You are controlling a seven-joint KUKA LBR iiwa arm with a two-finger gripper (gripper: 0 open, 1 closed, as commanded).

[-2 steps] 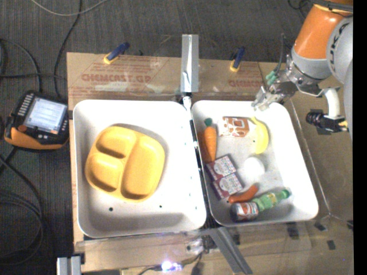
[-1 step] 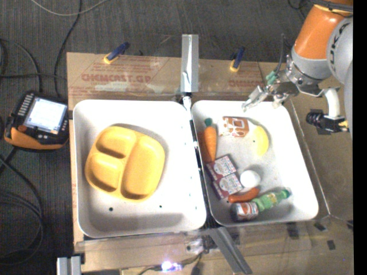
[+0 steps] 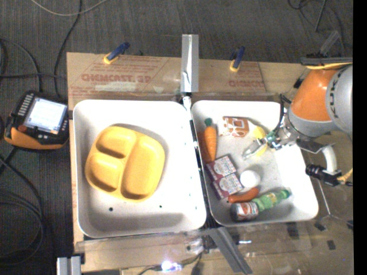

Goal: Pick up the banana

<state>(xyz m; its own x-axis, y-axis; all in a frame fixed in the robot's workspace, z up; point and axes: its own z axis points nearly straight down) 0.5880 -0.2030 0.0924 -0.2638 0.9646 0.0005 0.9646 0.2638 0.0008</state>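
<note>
The banana (image 3: 259, 137) is a small yellow piece in the right bin (image 3: 304, 202), near its upper right, and is partly covered. My gripper (image 3: 268, 142) reaches in from the right and sits right at the banana, low in the bin. The grey arm with its orange band (image 3: 312, 101) hangs over the bin's right rim. I cannot see whether the banana is between the fingers.
The right bin also holds a carrot (image 3: 209, 142), a white and orange packet (image 3: 236, 126), purple packets (image 3: 225, 175), a white ball (image 3: 249, 179), a red pepper (image 3: 243, 195), a green bottle (image 3: 270, 199) and a can (image 3: 245, 211). A yellow divided tray (image 3: 126, 162) lies in the left bin (image 3: 86, 222).
</note>
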